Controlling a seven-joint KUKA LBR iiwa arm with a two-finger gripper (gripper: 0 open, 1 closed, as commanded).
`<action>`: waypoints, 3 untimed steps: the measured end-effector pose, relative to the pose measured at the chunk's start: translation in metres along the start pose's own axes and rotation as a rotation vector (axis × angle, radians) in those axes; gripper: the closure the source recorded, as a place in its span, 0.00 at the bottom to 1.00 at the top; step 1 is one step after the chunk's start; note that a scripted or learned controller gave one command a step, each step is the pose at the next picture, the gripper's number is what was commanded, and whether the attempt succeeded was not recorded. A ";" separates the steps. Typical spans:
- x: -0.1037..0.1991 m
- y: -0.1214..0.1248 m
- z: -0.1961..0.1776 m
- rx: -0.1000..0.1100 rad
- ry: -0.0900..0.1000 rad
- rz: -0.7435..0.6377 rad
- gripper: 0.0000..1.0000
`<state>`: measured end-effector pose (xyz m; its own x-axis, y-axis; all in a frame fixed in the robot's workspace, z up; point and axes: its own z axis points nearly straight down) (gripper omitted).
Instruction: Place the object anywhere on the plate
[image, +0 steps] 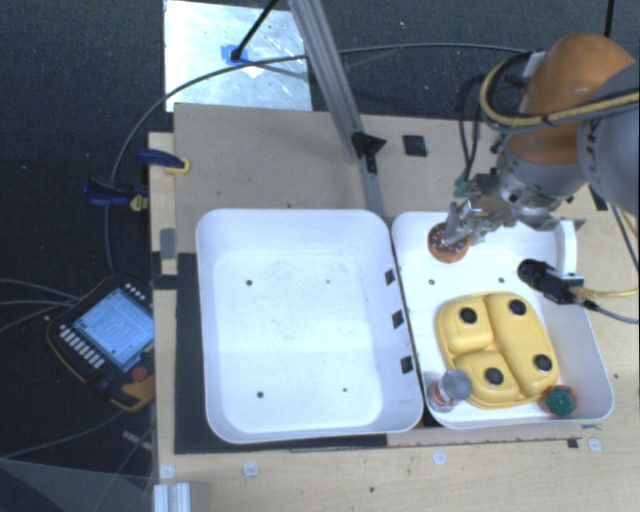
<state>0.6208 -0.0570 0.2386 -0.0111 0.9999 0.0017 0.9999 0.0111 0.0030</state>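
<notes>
The yellow moulded plastic plate (495, 348), divided into compartments, lies in the right-hand shallow white bin (590, 335) and none of its compartments carries the task's object, so the placing looks not yet done. The small round reddish-brown object (447, 245) sits up-frame of the plate, apart from it, near that bin's far-left corner. The two-finger gripper (461, 228) is directly over it, its tip touching or nearly touching the object's top. Whether the object is between its fingers cannot be told from this slanted view, nor whether they are spread or closed. What seems left: secure the object, lift it, carry it toward the plate and release it over any compartment.

The grey arm with its orange band (560, 80) comes in above and to the right of the plate, wrist bent down steeply, so the gripper points down into the bin. Two other small things rest beside the plate's near edge: a grey-and-red round piece (447, 388) at its left corner and a green ball (560, 400) at its right.
</notes>
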 end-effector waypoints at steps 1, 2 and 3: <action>0.055 0.010 -0.008 0.000 0.001 0.000 1.00; 0.099 0.017 -0.009 0.000 0.000 0.001 1.00; 0.142 0.029 0.000 0.000 0.000 0.002 1.00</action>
<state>0.6479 0.0848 0.2393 -0.0092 1.0000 0.0015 1.0000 0.0092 0.0027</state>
